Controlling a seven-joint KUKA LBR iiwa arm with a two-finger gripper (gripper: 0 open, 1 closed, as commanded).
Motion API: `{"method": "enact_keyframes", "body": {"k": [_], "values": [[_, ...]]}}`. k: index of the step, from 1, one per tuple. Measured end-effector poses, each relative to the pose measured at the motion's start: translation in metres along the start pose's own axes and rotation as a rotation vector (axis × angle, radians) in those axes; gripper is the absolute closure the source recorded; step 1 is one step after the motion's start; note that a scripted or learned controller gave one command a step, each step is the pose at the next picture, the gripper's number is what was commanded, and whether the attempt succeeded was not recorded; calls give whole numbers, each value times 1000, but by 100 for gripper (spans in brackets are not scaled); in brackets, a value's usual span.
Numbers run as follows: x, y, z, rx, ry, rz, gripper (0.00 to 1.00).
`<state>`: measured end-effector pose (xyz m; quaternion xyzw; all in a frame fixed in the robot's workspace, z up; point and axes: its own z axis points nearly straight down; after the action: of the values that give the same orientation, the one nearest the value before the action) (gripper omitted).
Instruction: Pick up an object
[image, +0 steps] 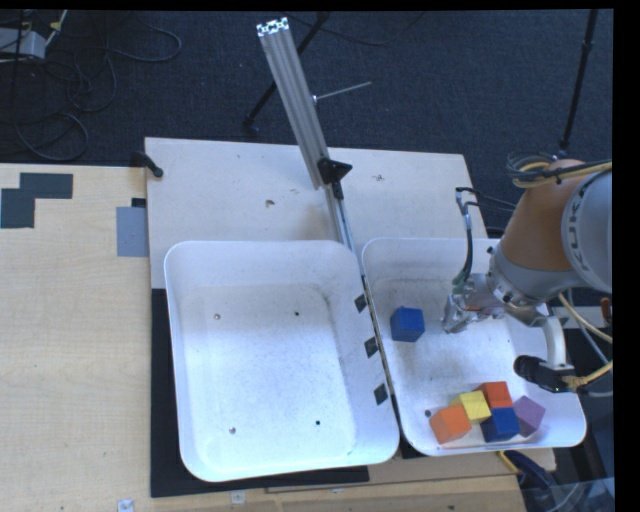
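A blue cube (407, 323) lies alone near the left side of the right bin (420, 262). At that bin's front right corner sits a cluster of blocks: an orange one (450, 423), a yellow one (475, 406), a red-orange one (496, 393), a dark blue one (500, 425) and a purple one (528, 412). My gripper (456, 317) hangs low in the right bin, a little to the right of the blue cube and apart from it. Nothing shows between its tips.
The left bin (262, 360) lies beside the right one, with black clips (368, 345) along the shared wall. A slanted aluminium post (300, 110) rises behind the bins. The arm's orange and grey body (555, 235) and cables crowd the right edge.
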<state>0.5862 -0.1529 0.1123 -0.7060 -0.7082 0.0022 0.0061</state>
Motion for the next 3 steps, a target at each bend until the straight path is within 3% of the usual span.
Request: {"method": "enact_keyframes", "body": {"k": [1, 2, 3], "values": [[-3, 2, -5, -9, -5, 4, 0], [81, 14, -82, -17, -3, -4, 0], [53, -7, 9, 0, -4, 5, 0]]}}
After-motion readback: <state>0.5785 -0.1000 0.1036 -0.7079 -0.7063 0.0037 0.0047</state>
